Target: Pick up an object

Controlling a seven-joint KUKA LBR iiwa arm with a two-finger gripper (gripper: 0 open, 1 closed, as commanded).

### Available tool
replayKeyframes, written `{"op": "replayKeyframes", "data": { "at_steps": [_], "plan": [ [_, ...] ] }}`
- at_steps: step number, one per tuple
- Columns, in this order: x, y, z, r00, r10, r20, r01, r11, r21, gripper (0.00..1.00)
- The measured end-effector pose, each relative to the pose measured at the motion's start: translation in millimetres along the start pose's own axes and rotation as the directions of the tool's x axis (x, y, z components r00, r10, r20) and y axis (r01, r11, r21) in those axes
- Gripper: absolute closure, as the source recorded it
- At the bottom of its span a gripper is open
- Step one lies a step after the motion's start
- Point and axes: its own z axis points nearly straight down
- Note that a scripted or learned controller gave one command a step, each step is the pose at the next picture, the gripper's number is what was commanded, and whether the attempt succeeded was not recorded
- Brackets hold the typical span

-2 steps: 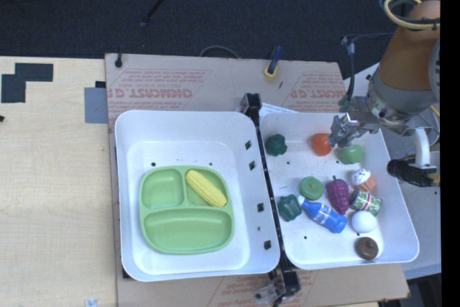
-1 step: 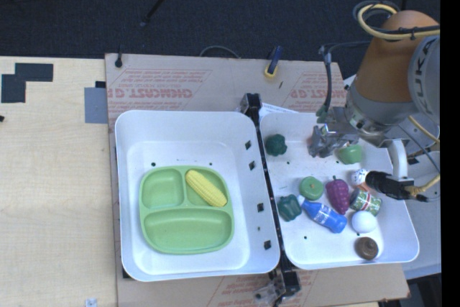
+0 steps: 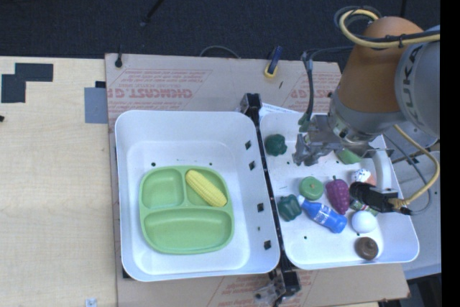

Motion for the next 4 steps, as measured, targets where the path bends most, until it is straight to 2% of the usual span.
{"op": "replayKeyframes", "data": {
  "at_steps": [1,2,3,4],
  "plan": [
    [42.4,-30.0,-5.4,1.0,0.0,0.0,0.0,1.0,0.001,1.0],
    [52.5,-50.7,7.5,1.0,0.003,0.002,-0.003,1.0,0.002,1.0],
    [49.1,-41.8,10.7,1.0,0.003,0.003,-0.003,1.0,-0.001,1.0],
    [59.6,-34.9,14.5,1.0,0.002,0.002,-0.002,1.0,-0.001,1.0]
  ]
}}
